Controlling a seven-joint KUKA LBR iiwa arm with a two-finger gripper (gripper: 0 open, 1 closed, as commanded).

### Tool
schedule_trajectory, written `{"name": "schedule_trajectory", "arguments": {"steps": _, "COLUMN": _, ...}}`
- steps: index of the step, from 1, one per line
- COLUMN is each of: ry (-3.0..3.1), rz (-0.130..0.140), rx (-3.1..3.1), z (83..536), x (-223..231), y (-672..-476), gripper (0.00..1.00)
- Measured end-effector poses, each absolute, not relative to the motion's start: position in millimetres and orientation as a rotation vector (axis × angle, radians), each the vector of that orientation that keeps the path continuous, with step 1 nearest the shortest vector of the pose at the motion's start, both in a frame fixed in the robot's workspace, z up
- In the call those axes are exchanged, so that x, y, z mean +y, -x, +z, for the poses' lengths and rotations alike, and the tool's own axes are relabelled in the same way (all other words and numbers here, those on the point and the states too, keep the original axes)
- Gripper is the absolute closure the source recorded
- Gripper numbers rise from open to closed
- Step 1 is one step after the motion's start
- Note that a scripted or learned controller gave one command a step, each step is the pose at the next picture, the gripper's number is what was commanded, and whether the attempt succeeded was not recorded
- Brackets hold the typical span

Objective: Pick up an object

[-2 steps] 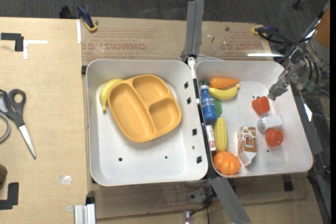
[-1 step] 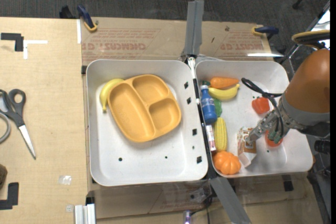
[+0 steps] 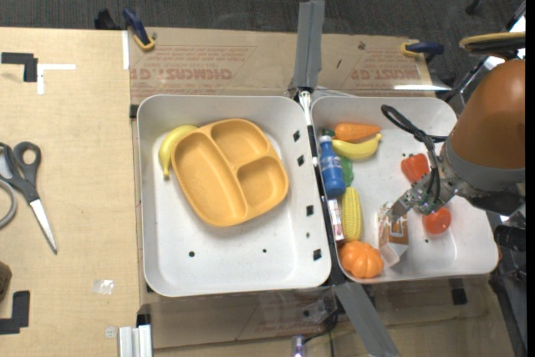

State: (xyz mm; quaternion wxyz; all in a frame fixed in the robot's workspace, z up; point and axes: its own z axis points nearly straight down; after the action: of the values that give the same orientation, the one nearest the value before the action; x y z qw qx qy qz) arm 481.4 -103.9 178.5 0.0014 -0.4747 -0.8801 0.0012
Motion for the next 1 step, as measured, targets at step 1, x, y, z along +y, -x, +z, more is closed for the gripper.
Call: {"name": "schedule_trajectory", "arguments": {"steps": 1, "ry": 1.618, "rz": 0.006, "rx": -2.69, "z": 228.5, "x": -43.7, "y": -478.9, "gripper": 1.0}}
